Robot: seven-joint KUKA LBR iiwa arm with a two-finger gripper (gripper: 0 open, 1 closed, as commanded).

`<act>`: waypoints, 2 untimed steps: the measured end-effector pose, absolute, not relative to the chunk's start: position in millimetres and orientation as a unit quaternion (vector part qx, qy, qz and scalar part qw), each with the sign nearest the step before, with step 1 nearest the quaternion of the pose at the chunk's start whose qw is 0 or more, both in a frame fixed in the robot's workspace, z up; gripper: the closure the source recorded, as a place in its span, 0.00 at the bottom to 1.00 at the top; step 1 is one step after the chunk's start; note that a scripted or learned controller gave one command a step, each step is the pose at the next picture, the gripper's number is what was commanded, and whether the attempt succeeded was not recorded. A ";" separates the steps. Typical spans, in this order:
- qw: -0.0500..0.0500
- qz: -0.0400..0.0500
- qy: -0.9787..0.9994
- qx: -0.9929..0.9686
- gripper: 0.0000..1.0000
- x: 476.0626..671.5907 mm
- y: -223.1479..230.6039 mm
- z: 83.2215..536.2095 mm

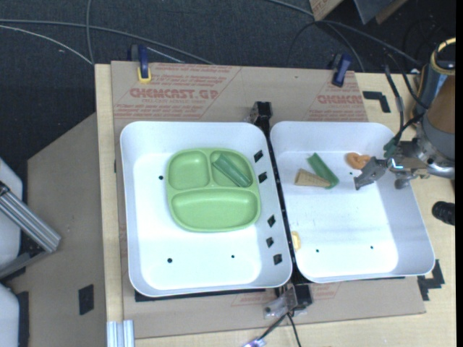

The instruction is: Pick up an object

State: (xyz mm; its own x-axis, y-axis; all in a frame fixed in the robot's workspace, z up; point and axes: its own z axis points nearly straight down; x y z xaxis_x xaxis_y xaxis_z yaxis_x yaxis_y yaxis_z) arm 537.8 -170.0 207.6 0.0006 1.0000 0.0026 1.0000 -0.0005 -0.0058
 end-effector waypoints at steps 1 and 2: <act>0.004 0.001 -0.707 -0.707 0.00 530.2 -163.5 148.9; 0.004 0.001 -0.707 -0.707 0.00 523.5 -160.3 87.6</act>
